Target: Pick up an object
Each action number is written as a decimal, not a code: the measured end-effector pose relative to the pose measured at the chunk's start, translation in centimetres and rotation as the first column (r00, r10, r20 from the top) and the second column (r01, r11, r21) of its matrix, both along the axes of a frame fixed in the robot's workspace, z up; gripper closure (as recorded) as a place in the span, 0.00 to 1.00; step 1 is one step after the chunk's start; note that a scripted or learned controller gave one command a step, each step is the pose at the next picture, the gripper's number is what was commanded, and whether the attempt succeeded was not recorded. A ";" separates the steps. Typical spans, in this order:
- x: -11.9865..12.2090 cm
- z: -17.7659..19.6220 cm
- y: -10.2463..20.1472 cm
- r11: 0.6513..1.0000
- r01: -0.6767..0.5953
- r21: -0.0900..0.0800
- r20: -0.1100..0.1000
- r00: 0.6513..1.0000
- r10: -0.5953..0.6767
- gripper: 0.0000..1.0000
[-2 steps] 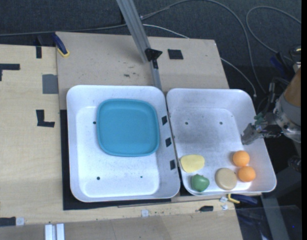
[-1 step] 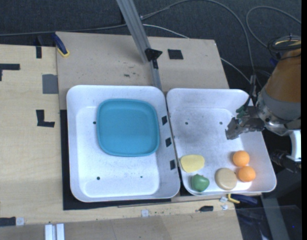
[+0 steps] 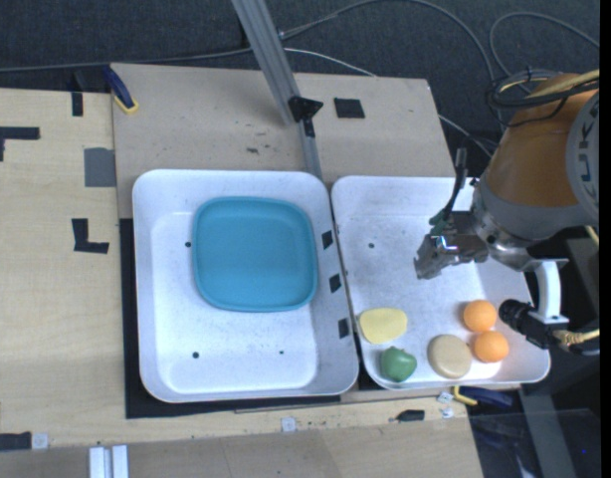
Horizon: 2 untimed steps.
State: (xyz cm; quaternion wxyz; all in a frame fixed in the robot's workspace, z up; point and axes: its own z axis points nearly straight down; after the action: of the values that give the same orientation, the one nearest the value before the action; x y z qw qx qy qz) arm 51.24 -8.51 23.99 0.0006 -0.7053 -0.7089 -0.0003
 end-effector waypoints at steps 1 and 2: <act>1.3 -1.2 5.3 1.000 0.000 0.000 -0.001 1.000 0.000 1.00; 2.6 -0.5 10.1 1.000 0.000 0.000 0.000 1.000 0.000 1.00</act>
State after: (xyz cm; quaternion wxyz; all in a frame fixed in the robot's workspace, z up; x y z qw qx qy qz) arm 53.88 1.55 23.54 0.0004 -0.7055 -0.7088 -0.0002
